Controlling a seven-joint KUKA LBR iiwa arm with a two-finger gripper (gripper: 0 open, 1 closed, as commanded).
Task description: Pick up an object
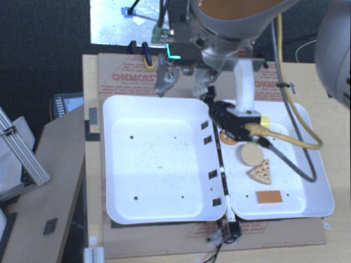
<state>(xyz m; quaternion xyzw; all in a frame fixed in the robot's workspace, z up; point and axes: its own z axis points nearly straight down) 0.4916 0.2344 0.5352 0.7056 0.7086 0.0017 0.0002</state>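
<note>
My gripper (185, 85) hangs high over the back rim of the two bins, near their shared divider. Its two fingers (164, 82) stand apart with only the cardboard visible between them, so it is open and holds nothing. In the right bin (307, 196) lie a round tan disc (252, 155), a toy pizza slice (260, 173) and a flat orange-brown rectangle (269, 196). A small orange-red piece (227, 139) is partly hidden under a black connector. All of these lie below and to the right of the gripper.
The left bin (159, 158) sits beside the right one, joined by black clips (213, 174). A yellow cable (290, 141) and a black cable (296, 166) drape across the right bin. A white post (244, 86) hangs from the arm.
</note>
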